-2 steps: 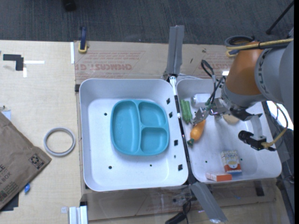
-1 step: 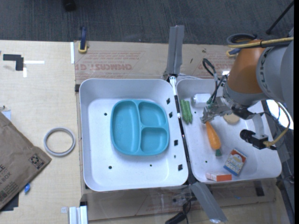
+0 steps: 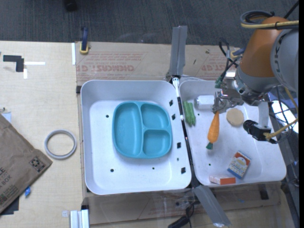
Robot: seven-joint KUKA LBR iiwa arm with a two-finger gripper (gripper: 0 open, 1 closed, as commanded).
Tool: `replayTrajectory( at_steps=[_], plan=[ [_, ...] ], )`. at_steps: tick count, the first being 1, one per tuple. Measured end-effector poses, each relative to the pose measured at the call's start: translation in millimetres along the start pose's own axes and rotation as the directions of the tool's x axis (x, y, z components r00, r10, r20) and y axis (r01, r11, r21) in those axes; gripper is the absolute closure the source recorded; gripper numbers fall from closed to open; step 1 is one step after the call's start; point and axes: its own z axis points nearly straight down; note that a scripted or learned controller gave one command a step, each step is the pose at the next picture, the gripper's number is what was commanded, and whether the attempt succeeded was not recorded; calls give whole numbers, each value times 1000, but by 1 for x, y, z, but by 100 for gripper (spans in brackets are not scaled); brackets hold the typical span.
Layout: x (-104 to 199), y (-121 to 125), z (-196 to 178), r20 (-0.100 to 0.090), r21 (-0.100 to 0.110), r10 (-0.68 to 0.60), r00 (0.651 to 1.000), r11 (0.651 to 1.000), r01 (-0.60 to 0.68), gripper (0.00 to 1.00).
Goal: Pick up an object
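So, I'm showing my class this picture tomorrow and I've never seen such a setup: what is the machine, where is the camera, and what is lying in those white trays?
The camera is fixed above a bench, looking down at a slant. The grey and orange machine on the right is a robot arm; its tool hangs over the right bin, just above a toy carrot. Nothing can be seen held in it. That bin also holds a green vegetable, a beige disc, a small carton and a flat box. The left bin holds a blue divided plate. A tape ring lies outside.
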Motion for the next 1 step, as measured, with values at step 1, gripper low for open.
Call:
replayTrajectory(
  at_steps=[1],
  plan=[
    [0,0,0,0,0,0,1000,1000,0,0]
  ],
)
